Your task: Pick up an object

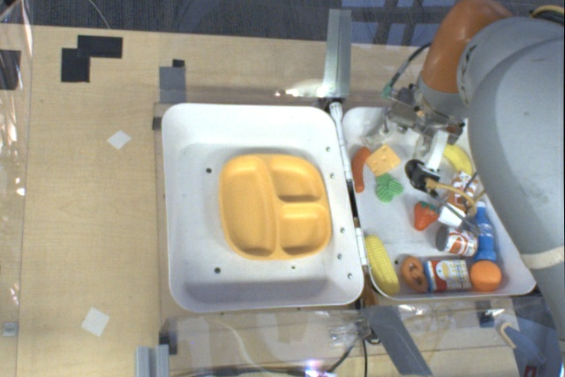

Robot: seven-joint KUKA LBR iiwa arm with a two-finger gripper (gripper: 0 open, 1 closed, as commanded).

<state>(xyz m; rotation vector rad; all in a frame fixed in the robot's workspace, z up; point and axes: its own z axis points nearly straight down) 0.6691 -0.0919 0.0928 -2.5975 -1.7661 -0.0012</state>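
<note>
Toy foods crowd the right bin point(381, 289): a carrot point(359, 169) by the left wall, cheese point(383, 160), broccoli point(388, 187), strawberry point(425, 214), corn point(380, 263), a bottle point(439, 275) lying flat, an orange point(485, 275).

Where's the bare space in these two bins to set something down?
Left bin: bare white floor all round the yellow tray, widest on its left. Right bin: crowded; a small gap between the corn and strawberry.
</note>
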